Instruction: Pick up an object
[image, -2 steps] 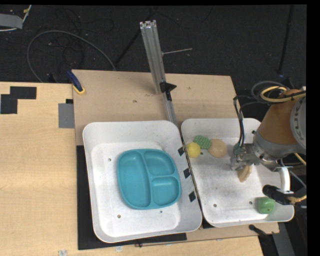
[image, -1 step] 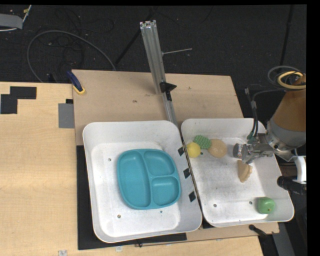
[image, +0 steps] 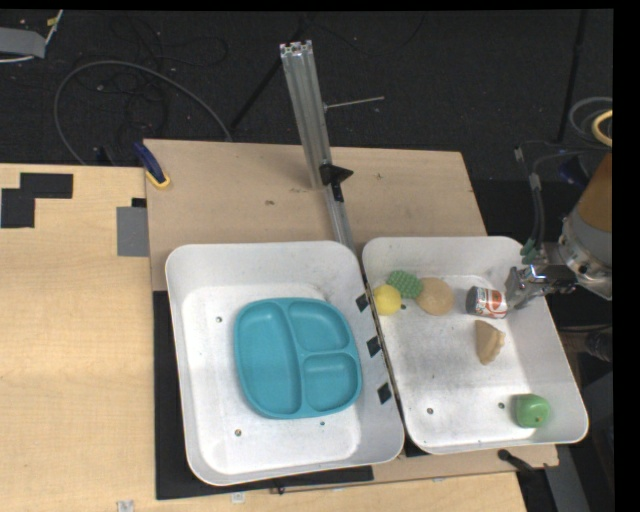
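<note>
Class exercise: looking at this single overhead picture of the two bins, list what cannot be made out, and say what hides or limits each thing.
- Gripper: small and partly blurred in the camera view; whether it is open or shut cannot be told.
- Arm: cut off by the right edge.
- Small can: its label is too small to read; contact with the gripper is unclear.
- Green ridged item: partly hidden behind the yellow ball and the round tan piece.

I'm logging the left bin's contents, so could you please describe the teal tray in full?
The teal tray is a rounded rectangle of smooth, plastic-looking material, divided by raised ridges into one large and two smaller compartments. It lies flat and slightly turned, near the middle of the left bin, resting on its floor with nothing in it.
</note>
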